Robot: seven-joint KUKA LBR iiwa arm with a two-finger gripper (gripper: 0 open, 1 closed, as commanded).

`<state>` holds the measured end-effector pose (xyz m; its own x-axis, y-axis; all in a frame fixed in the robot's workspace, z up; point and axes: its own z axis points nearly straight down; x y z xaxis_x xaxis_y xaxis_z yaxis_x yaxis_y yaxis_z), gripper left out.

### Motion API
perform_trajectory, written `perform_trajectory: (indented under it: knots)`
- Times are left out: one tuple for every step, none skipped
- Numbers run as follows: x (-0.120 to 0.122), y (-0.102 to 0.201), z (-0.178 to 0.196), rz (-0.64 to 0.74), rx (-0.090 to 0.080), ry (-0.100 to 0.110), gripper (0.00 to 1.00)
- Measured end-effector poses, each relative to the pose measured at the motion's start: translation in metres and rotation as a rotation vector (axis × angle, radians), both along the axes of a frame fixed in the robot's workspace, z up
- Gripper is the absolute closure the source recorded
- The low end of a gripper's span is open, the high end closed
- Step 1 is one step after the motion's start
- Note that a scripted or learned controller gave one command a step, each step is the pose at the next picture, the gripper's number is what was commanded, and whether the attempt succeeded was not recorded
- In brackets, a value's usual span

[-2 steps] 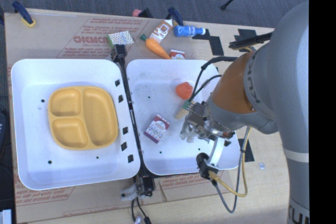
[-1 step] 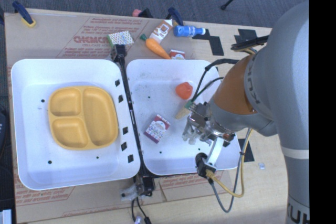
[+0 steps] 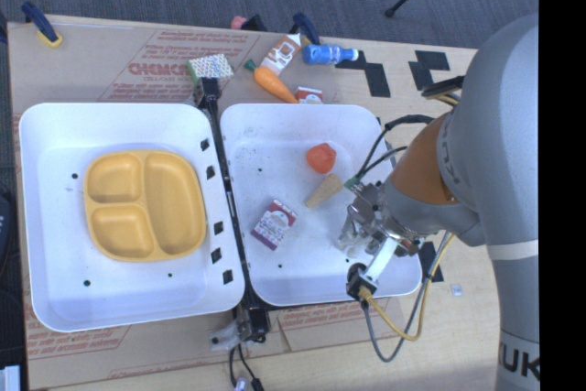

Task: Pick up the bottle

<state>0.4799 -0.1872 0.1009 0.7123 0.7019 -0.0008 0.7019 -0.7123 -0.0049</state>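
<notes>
Yellow three-part plastic plate [image 3: 145, 201] lies in the left white bin [image 3: 37, 197]. On the cardboard worktop [image 3: 137, 59] beyond the right white bin [image 3: 275, 293] are two candidates. The white bottle with orange label [image 3: 280, 56] has a diagonal long axis, cap up-right. Just beside it, the small blue plastic bottle [image 3: 322, 55] has a left-right axis, pale neck pointing right. The end effector [image 3: 364, 233] is low inside the right bin, well apart from both; its opening cannot be told. Judgement: rise clear of the bin wall, then close across the short axis.

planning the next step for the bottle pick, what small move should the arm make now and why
Probably raise the gripper straight up a little. It sits low in the right bin, while the blue bottle lies on the bench beyond that bin's far rim, so the arm likely has to clear the rim before reaching it.
</notes>
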Motion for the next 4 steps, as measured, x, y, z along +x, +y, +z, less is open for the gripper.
perform_trajectory:
  knots:
    - [-0.001, 0.013, 0.027, -0.247, 0.001, 0.001, 1.00]
    - [0.036, -0.017, 0.173, -0.250, 0.000, -0.001, 1.00]
    - [-0.004, -0.010, 0.086, -0.006, 0.002, 0.002, 1.00]
    - [-0.004, 0.077, 0.092, -0.069, 0.002, 0.003, 1.00]
